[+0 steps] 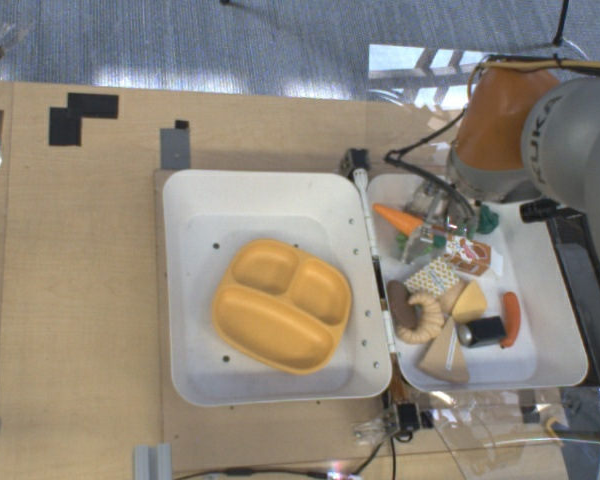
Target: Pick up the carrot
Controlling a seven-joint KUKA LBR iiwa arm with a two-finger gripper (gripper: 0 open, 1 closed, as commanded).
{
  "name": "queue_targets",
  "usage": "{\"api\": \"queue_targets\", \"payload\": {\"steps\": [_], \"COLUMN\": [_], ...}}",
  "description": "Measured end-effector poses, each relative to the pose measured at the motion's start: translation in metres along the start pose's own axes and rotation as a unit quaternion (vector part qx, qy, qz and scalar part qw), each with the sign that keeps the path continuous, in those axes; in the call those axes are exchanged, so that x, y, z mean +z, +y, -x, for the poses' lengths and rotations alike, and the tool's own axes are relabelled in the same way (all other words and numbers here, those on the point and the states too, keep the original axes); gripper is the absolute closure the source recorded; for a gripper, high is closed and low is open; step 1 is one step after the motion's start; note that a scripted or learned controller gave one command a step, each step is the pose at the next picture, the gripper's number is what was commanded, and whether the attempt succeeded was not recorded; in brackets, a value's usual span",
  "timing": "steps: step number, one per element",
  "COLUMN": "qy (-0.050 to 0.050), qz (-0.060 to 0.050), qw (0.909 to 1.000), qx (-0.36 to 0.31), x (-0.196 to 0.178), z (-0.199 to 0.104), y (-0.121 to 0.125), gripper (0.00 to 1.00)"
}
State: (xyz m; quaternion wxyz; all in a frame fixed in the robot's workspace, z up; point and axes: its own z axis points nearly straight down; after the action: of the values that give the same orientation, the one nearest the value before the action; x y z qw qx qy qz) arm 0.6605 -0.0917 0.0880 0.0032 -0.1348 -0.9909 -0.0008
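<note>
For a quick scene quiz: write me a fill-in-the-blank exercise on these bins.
1. The yellow tray lies in the ____ bin.
2. The carrot lies in the ____ bin.
3. The yellow tray has ____ compartments.
4. The gripper hangs over the ____ bin.

Missing words: left; right; three; right

End effector (pixel 432 230) over right bin (pixel 560 368), just beside carrot (pixel 398 219).

Colours in the two white bins

Yellow divided plate (pixel 282 304) in the left white bin (pixel 195 268); orange carrot (pixel 396 218), red sausage (pixel 511 318), checkered packet (pixel 432 279) in the right one (pixel 560 348); tan tabletop (pixel 70 298); grey arm (pixel 570 138), orange band.
</note>
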Motion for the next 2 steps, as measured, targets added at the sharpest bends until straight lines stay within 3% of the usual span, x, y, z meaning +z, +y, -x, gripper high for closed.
{"api": "queue_targets", "payload": {"steps": [1, 2], "qy": [-0.006, -0.008], "qz": [0.001, 0.003], "qw": [0.9975, 0.9477], "qx": [0.070, 0.319], "x": [0.000, 0.000], "z": [-0.009, -0.027], "y": [0.006, -0.001], "gripper": [0.00, 0.00]}}
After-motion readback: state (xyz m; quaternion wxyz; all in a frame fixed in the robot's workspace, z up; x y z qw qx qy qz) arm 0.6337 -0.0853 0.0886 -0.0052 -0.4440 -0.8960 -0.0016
